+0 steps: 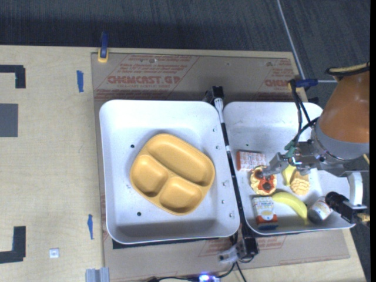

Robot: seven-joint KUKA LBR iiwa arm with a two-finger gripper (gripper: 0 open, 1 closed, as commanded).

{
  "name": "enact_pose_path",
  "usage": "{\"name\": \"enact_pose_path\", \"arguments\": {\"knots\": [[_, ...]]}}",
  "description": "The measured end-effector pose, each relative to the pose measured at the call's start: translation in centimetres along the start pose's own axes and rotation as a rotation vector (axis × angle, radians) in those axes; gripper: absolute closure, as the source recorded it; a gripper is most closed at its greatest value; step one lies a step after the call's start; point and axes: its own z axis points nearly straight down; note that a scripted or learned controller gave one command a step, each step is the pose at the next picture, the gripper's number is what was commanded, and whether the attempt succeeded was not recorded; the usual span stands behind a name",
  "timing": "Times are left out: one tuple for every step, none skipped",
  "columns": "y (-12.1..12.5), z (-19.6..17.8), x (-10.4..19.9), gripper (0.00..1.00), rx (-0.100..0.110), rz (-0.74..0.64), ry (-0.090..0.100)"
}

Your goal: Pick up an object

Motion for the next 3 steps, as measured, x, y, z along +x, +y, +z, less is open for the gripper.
{"name": "enact_pose_path", "arguments": {"knots": [[-1.3, 10.5, -1.5, 0.0, -0.004, 0.001, -0.001], [-1.2, 9.4, -1.6, 1.0, -0.009, 0.002, -0.003], [1.3, 0.6, 9.3, 1.0, -0.003, -0.001, 0.0]]}}
